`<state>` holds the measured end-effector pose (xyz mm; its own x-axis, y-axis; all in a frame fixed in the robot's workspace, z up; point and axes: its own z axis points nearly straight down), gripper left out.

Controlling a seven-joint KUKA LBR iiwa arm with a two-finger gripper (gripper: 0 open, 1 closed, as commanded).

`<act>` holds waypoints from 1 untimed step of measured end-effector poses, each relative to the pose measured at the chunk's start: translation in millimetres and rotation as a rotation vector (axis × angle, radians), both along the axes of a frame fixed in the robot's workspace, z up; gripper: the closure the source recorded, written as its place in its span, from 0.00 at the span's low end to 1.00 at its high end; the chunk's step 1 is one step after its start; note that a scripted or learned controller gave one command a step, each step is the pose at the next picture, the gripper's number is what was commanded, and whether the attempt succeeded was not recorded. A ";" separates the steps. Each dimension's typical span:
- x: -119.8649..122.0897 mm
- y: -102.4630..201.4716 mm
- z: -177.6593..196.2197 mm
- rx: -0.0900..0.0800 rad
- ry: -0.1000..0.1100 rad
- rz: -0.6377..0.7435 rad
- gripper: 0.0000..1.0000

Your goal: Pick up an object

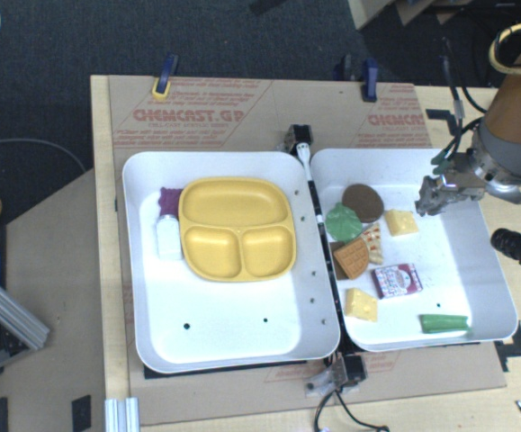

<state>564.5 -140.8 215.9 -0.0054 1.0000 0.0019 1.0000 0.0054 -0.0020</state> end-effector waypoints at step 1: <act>20.4 59.8 4.5 -0.001 -0.006 0.002 1.00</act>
